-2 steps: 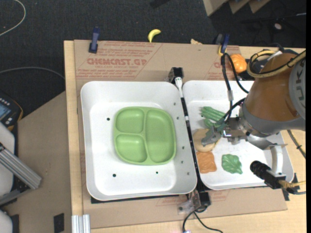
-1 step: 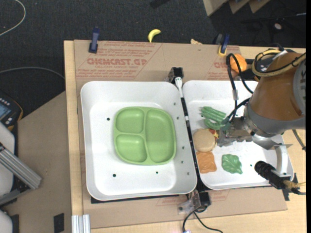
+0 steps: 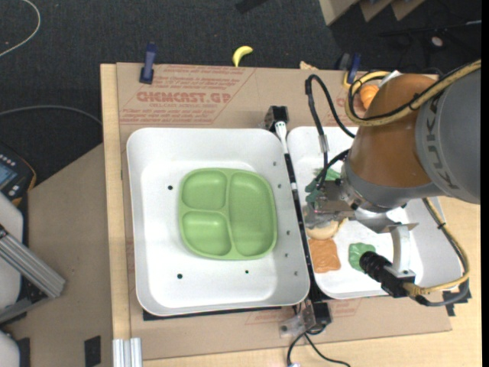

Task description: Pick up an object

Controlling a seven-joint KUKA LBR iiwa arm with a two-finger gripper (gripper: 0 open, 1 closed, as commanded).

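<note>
Nearest us, we count one tan piece [image 3: 325, 257] and one green object [image 3: 359, 252] in the right bin [image 3: 435, 270]. Above them hangs the gripper [image 3: 321, 205]; we cannot tell its state. The left bin [image 3: 145, 205] holds one green divided plate [image 3: 228, 212]. Farthest, one yellow banana [image 3: 242, 53].

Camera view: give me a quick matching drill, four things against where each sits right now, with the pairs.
Things:
1. green divided plate
2. orange-brown piece
3. small yellow object
4. gripper

Places:
A. on the brown board, behind the bins
B. middle of the left bin
C. over the right bin's left side
D. right bin, front left part

Pairs: 1-B, 2-D, 3-A, 4-C
</note>
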